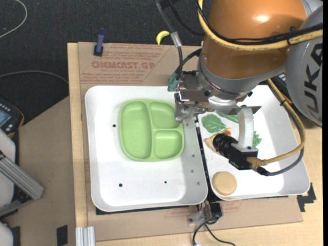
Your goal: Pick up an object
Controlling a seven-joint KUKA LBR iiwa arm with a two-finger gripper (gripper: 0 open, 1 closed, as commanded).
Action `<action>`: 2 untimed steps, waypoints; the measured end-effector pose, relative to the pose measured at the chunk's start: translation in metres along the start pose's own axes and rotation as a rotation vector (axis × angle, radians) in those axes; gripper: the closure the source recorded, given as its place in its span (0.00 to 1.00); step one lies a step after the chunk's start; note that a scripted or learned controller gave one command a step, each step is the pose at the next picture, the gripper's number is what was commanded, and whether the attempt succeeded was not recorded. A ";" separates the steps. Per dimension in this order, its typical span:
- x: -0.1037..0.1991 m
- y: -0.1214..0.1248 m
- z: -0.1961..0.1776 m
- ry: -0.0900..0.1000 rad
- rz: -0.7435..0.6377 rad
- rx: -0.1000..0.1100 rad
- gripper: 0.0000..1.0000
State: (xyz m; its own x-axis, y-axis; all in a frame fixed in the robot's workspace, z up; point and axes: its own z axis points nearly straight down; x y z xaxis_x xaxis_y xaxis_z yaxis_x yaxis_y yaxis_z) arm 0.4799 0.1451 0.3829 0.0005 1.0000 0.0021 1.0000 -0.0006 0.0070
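Plate [148, 132], green, lies in the left bin [102, 163]; my gripper [183, 111] hangs at its right rim, where the bins meet. My grip's width I cannot tell. Leaf [212, 121] and tan disc [224, 183] lie in the right bin [287, 163].

Two shallow white bins [102, 183] are set side by side on a brown board [128, 60] printed in red, which is laid on the worktop [56, 152]. A blue clip [99, 42] is fixed at its far edge.
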 end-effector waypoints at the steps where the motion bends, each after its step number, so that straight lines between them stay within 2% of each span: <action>1: -0.068 -0.001 0.074 -0.006 0.008 0.016 1.00; 2: -0.074 0.001 -0.066 0.001 0.000 -0.011 1.00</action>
